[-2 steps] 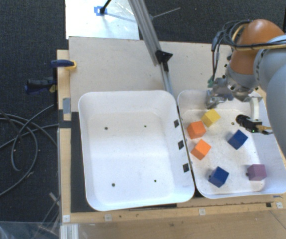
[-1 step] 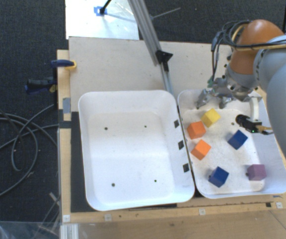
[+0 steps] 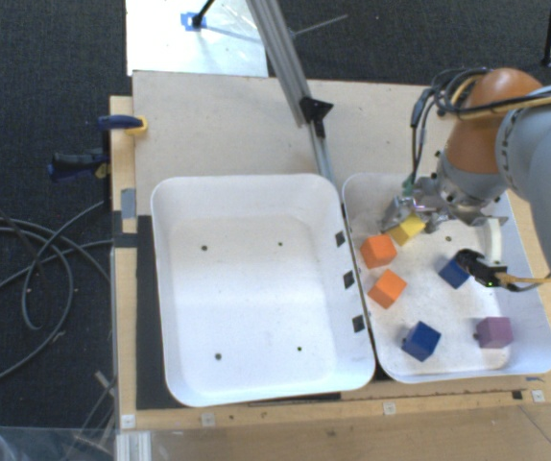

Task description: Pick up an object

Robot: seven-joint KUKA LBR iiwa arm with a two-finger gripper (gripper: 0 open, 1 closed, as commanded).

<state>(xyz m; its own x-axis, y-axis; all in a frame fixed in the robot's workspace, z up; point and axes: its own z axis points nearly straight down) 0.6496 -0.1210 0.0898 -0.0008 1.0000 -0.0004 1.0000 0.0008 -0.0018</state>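
Two white bins side by side on the bench. Left bin (image 3: 256, 286): bare floor with a few small dark dots. Right bin (image 3: 535, 349): six blocks.

Contents of right bin:
- yellow block (image 3: 411, 229), far left part, tilted.
- orange block (image 3: 378, 251), just near-left of the yellow one, close to the bin's left wall.
- second orange block (image 3: 387, 289), nearer, directly below the first, small gap between them.
- blue block (image 3: 454, 274), mid bin, right of the orange pair.
- second blue block (image 3: 420, 341), near edge of the floor.
- purple block (image 3: 493, 331), near right corner, apart from the second blue block.

Arm enters from the right and bends down over the far part of the right bin. Gripper (image 3: 412, 209) sits at the far-left area of that bin, right above the yellow block. The block appears touching or just under the fingertips; whether it is actually between them cannot be told, and the finger opening cannot be told either. A small black part with a cable (image 3: 474, 265) hangs from the wrist just beside the first blue block.

Room: yellow and first orange block are near each other and near the wall between the bins, so that side is tight. Open floor lies between the blue blocks and the orange pair, and along the right wall above the purple block. A slanted metal pole (image 3: 285, 56) runs from the far edge down to the gap between the bins.
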